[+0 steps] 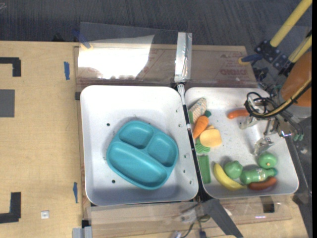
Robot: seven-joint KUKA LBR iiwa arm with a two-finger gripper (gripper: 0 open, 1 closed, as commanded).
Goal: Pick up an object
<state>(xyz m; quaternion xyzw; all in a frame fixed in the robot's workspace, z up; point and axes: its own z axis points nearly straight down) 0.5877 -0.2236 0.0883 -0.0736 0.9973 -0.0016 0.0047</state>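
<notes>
Jaws (261, 144) just above green apple (267, 160) (right bin).

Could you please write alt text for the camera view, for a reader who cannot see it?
The pincer hangs over the right bin, above toy food: green pieces, a banana, a carrot. The left bin holds a teal divided tray.

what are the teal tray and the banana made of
Teal tray: likely moulded plastic; uniform colour, rounded compartments, soft satin sheen. Banana: probably toy plastic; smooth, evenly yellow, slightly glossy. Neither can be confirmed from looks alone.
</notes>
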